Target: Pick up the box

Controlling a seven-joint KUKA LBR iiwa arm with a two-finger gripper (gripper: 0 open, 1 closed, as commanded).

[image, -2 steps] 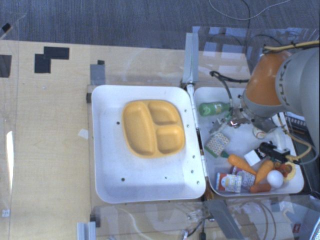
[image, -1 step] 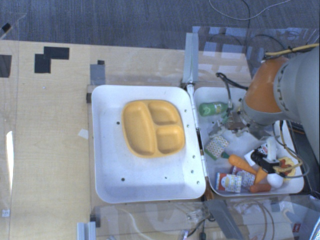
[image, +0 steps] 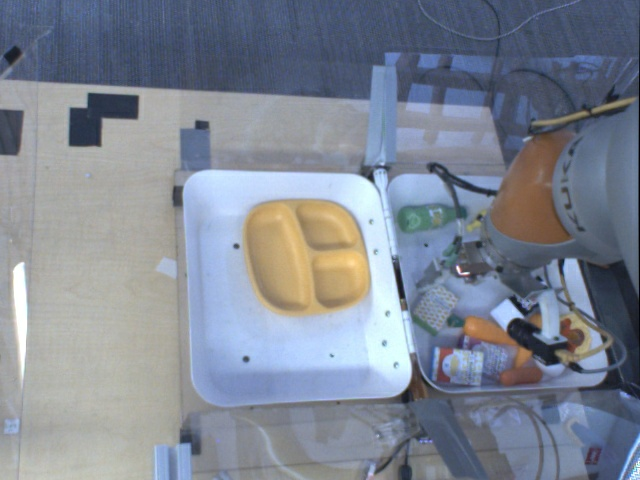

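- Your gripper (image: 466,258) sits low in the right bin (image: 420,190), under the arm's orange band (image: 528,200). You cannot tell from this slant how it is set, nor whether it has hold of anything; the wrist hides most of it.
- The box (image: 461,365) lies flat near the right bin's front edge: a small carton, glossy print in red, white and orange. It is apart from the gripper and nothing grips it.
- Just above the box, an orange carrot-shaped piece (image: 492,332) lies slanted, smooth and tapered.
- Left of the gripper's position, a small checked packet (image: 435,307) lies tilted, its surface patterned in a fine grid.
- Toward the back of the bin, a green bottle (image: 424,217) lies on its side, shiny plastic with a pale label.
- The left bin (image: 215,298) is shallow, white, with rounded corners and a few small dark holes in its floor.
- In it rests a yellow divided plate (image: 305,255), matte, rounded, with one long compartment and two smaller ones.
- The bench (image: 90,288) is pale wood grain with black tape marks (image: 98,116) near its back edge.
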